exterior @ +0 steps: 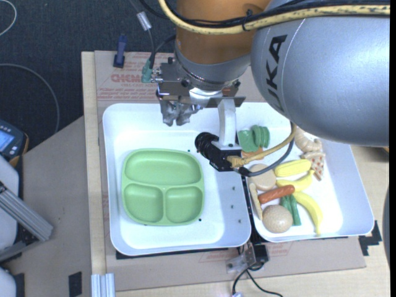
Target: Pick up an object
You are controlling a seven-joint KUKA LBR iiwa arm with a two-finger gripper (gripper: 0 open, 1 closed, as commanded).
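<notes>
Pincer (176,113) hangs over left bin's far edge; you cannot tell its state, nothing visibly between its tips. Your targets, plastic toy foods, piled in shallow white right bin (352,218): yellow banana (310,208), red sausage (276,193). Green compartment tray (163,185) fills left bin middle, so reach right.

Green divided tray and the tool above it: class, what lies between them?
In the camera view, only bare white bin floor separates the tool from the green divided tray.
</notes>
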